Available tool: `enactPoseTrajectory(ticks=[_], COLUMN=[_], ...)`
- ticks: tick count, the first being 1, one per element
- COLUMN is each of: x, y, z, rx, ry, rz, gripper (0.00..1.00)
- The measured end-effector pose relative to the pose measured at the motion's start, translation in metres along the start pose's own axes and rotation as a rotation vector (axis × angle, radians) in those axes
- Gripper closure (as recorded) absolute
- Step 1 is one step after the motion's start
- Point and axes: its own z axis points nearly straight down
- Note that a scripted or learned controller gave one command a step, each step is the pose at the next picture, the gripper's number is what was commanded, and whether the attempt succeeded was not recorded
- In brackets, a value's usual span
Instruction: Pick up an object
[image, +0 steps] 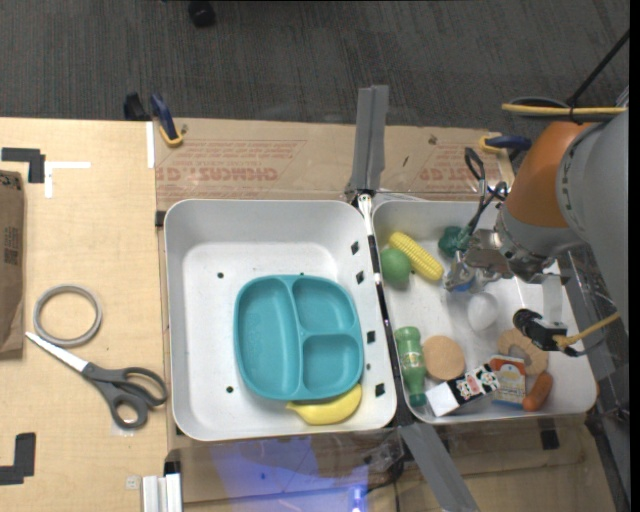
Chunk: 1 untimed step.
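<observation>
Corn cob (415, 255) lying in the right bin (560, 395) beside a green ball (396, 265), gripper (462, 272) low just right of it, open or shut impossible to tell, teal divided plate (298, 335) and banana (327, 408) in the left bin (200, 300).

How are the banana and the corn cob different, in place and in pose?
The banana lies in the left bin, partly hidden under the teal tray; the corn cob lies in the right bin, in full view. The banana is curved, the corn cob straight. Both are yellow.
</observation>
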Motion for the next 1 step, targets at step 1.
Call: enactPoseTrajectory(ticks=[1], x=[0.0649], y=[0.041], z=[-0.115], rx=[-0.002], ry=[0.001], rz=[0.138], gripper=[1.0])
